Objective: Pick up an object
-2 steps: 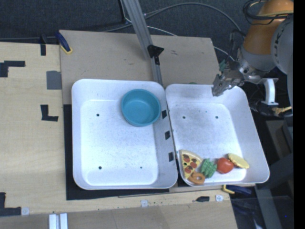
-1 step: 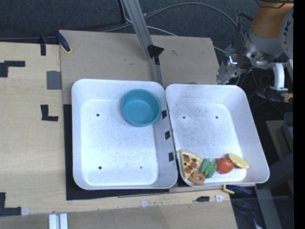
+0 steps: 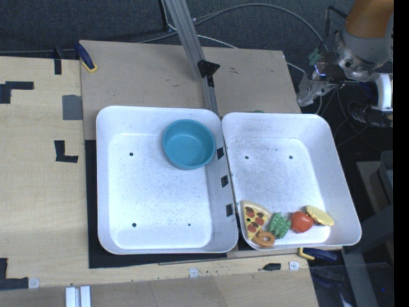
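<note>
My arm [image 3: 370, 18] comes in at the upper right of the view, grey with the orange band above the wrist, and it hangs outside both bins, past the far right corner of the right bin [image 3: 323, 165]. My gripper [image 3: 308, 93] sits low on that arm, over the bare bench [image 3: 255, 82] just beyond the bin's rim. The fingers are small and washed out against the cables behind them, so I cannot tell whether they are spread or closed; nothing is visibly caught between them.

The things I could pick lie well apart from me. In the left bin [image 3: 115, 190] a blue bowl [image 3: 188, 144] stands upright near the far edge, close to the wall it shares with the right bin. In the right bin, all the small pieces crowd along the near wall: a pizza slice [image 3: 254, 216] at the left corner, an orange ring [image 3: 264, 238] just below it and touching or nearly so, a green leafy piece [image 3: 278, 224] beside that, then a red tomato [image 3: 301, 221], and a yellow piece [image 3: 319, 215], perhaps a banana or lemon wedge, leaning against the tomato's right side.

A grey metal post [image 3: 192, 37] slants across the bench toward the seam between the two bins.
</note>
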